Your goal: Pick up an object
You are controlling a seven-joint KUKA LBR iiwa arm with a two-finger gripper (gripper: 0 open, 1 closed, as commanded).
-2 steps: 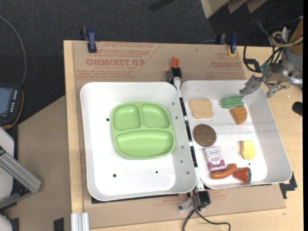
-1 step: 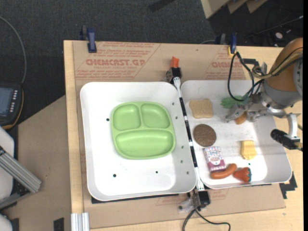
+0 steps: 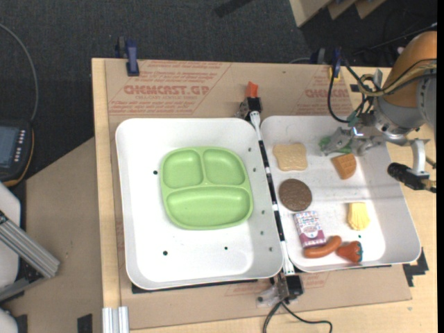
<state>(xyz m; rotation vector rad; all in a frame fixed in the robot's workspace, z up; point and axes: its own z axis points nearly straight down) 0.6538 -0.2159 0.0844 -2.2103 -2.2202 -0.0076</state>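
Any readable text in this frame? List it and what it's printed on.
"CHEMCAST GP", red print on the brown board behind the left bin; the fine print beside it is too small to read.
Red print repeats behind the right bin: too faint to read.
Small pink packet: label blurred, unreadable.

One fixed camera, above the bench (image 3: 208, 82) — slanted downward, both bins framed.

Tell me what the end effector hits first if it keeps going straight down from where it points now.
Likely the orange block, which sits just under the end effector in the right bin. Depth is hard to judge from this slant, so it may meet the bin floor beside it.
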